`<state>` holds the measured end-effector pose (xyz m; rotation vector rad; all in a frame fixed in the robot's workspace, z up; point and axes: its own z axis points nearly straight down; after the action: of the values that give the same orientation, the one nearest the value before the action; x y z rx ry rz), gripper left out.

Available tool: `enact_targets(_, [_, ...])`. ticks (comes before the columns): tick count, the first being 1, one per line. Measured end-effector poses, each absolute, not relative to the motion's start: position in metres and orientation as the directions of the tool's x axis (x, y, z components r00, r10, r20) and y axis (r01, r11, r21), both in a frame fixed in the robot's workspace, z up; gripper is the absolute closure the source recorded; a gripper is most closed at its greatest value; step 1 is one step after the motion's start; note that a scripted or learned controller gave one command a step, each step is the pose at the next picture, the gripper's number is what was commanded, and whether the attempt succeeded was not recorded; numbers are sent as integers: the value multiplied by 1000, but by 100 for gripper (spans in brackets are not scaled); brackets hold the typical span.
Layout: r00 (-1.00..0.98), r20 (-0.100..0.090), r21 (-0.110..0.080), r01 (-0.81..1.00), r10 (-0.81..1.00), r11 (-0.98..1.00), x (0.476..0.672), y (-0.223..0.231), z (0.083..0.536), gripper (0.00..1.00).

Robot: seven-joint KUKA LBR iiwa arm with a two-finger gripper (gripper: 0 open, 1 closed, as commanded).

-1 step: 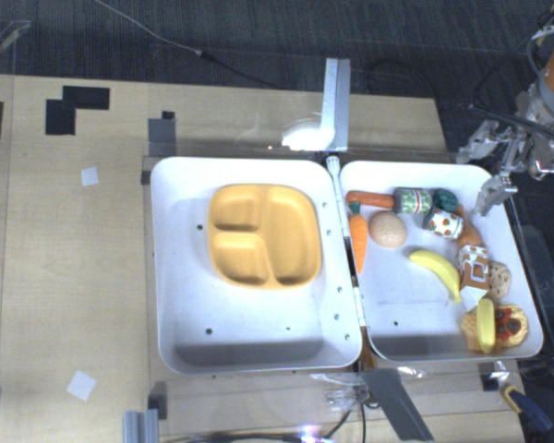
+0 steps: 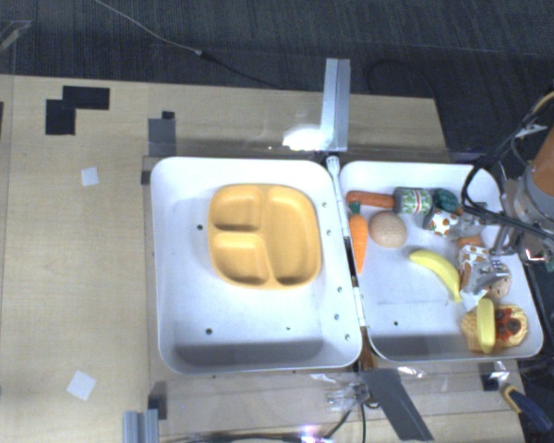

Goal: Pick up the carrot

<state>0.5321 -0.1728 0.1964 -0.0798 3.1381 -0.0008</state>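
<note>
1. Pale wooden counter point(image 2: 65, 275) carries two white bins; the carrot point(image 2: 358, 240) lies in the right bin point(image 2: 415, 335), along its left wall, with its tip pointing to the near side.
2. Just beside it sit a beige ball point(image 2: 387, 229) and a second orange piece point(image 2: 370, 199); a banana point(image 2: 438, 269) lies further right.
3. The gripper point(image 2: 487, 270) hangs over the right side of this bin, well apart from the carrot; whether it is spread or pressed together cannot be told.
4. The step appears to be the approach. Next, the arm should travel left and come down over the carrot.

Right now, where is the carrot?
The carrot lies lengthwise against the left wall of the right bin, just left of the round beige potato and below a second orange piece.
</note>
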Motion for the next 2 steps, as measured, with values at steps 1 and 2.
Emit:
enact_targets(1, [-1000, -2, 1, -16, -16, 1000, 496, -134, 101, 0])
enact_targets(2, [-1000, -16, -3, -21, -21, 1000, 501, -134, 115, 100])
